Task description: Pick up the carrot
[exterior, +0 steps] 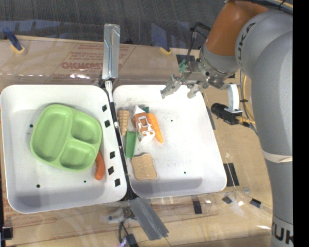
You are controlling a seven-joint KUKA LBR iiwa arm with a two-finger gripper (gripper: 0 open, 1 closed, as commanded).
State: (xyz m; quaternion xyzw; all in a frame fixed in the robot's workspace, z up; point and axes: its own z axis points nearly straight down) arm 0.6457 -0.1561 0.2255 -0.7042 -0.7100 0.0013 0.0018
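The gripper (182, 89) is seen above the far rim of the right bin (206, 153), its two fingers spread apart with nothing held between them and nothing touched. The carrot (155, 127) is found lying on the floor of the right bin, well apart from the gripper, pressed against an orange-and-white toy (142, 127).

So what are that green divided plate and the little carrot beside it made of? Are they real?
The green plate looks like moulded plastic: one even colour, a soft sheen, rounded compartment walls. The carrot lying against the plate's lower right rim in the left bin seems a toy, probably plastic or rubber, given its smooth, uniform orange skin; the picture is too small to be sure.
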